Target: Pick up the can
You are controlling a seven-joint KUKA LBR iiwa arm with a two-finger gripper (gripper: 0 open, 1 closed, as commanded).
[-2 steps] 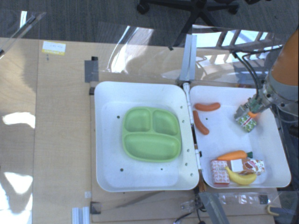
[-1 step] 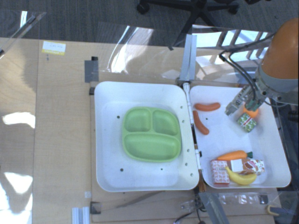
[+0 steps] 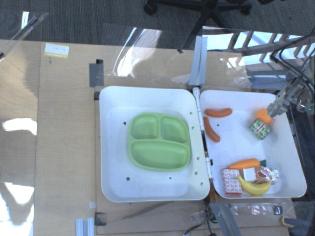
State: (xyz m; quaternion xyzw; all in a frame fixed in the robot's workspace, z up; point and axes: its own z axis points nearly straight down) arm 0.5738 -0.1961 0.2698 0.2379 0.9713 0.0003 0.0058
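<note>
Reaching toward can (image 3: 260, 126) | can lies tilted in right bin (image 3: 295, 146), upper right, orange top beside gripper (image 3: 276, 107) | grip state: cannot tell | progress: can apparently not lifted; grasp and lift remain

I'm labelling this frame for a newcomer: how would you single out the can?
Find the right-hand white bin. Near its upper right, by the gripper, lies the can, tilted, with a green-patterned body and orange top; its neighbours are sausages.
</note>
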